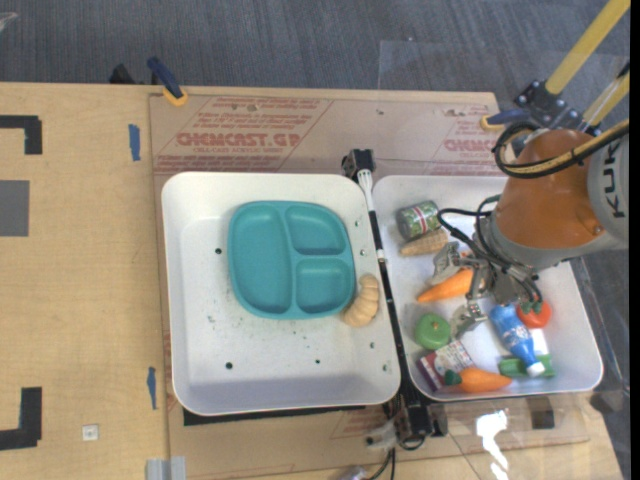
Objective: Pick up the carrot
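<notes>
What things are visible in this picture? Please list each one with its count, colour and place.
divided plate: 1, teal, left bin
croissant: 1, tan, left bin, at the plate's right corner
can: 1, green, right bin, far end
carrots: 2, orange, right bin; one mid-bin, one at the near edge
round piece: 1, green, right bin
bottle: 1, blue and white, right bin
bins: 2, white, left and right
gripper: 1, grey, above the right bin beside the mid-bin carrot

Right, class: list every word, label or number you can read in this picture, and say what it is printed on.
"CHEMCAST" in red, on the cardboard sheet behind the bins; the letters after it are blurred.
Red print on the sheet's right part: partly hidden, unreadable.
Labels on the can and blue bottle: too small to read.
</notes>
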`<state>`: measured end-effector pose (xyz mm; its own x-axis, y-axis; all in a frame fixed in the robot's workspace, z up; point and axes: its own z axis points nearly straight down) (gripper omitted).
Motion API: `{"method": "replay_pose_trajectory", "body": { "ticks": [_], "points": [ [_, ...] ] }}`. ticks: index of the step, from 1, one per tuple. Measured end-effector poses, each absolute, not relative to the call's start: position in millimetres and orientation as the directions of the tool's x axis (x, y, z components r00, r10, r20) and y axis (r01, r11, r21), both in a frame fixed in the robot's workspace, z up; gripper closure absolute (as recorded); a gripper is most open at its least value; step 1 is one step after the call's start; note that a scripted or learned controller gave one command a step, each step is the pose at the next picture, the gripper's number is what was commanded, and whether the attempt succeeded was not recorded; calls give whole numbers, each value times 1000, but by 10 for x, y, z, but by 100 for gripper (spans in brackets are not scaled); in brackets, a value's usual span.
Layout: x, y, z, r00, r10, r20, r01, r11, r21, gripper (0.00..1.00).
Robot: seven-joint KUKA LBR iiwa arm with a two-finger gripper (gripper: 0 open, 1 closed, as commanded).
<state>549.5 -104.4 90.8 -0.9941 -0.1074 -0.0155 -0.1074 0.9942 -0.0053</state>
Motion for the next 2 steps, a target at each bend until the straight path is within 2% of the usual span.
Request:
{"method": "replay_pose_trajectory", "body": {
  "ticks": [1, 2],
  "points": [
    [5544, -1027, 1045, -994, -109, -30, -109, 994, -7, 100],
    [5219, -1447, 926, -970, -242, -23, -242, 970, -3, 100]
  ]
}}
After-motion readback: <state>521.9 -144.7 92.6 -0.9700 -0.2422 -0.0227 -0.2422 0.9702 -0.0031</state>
